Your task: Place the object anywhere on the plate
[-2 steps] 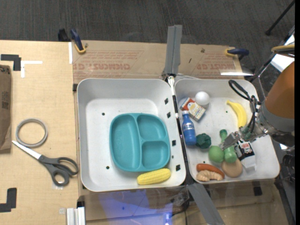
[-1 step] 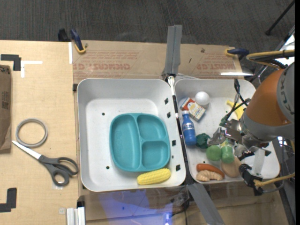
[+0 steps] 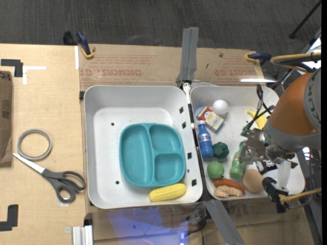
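A teal divided plate (image 3: 152,154) lies in the left white bin (image 3: 97,137) with nothing on it. A yellow corn cob (image 3: 167,191) rests just below the plate, near the bin's front wall. My gripper (image 3: 249,153) hangs low over the right bin (image 3: 235,93), at its right side. It is directly beside a green bottle (image 3: 237,166) and above a tan rounded object (image 3: 252,180). The arm's orange band (image 3: 294,108) and wrist hide part of that bin.
The right bin also holds a white ball (image 3: 220,106), a small carton (image 3: 212,119), a blue bottle (image 3: 205,141), a dark green piece (image 3: 220,149), a green ball (image 3: 215,168), an orange carrot (image 3: 228,183) and a yellow item (image 3: 258,117). Scissors (image 3: 56,177) and a tape roll (image 3: 34,144) lie on the bench at left.
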`<state>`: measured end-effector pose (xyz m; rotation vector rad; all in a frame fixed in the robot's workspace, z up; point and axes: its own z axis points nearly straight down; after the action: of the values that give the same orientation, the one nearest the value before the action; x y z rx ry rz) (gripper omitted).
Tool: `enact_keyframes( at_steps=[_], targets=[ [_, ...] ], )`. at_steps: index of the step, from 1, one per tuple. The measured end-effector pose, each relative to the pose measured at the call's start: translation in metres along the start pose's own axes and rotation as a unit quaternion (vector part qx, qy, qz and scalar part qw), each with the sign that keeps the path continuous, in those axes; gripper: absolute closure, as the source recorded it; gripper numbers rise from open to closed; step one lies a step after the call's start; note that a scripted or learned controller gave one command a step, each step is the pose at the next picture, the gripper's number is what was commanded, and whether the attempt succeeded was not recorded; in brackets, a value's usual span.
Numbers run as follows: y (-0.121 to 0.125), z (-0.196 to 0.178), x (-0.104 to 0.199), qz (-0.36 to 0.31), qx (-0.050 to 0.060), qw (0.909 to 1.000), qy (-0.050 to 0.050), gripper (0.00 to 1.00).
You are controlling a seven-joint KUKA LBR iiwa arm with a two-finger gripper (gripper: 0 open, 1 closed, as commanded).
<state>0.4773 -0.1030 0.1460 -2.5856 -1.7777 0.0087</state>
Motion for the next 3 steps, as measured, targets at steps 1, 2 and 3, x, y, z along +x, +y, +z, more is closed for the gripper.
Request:
enact_keyframes(
  at_steps=[1,2,3],
  targets=[
    [0.007,-0.045,0.069,0.021,-0.002,0.9998,0.000,1.00],
    [0.004,-0.029,0.007,0.032,-0.001,0.9995,0.000,1.00],
    [-0.022,-0.045,0.091,0.166,-0.002,0.9862,0.000,1.00]
  ],
)
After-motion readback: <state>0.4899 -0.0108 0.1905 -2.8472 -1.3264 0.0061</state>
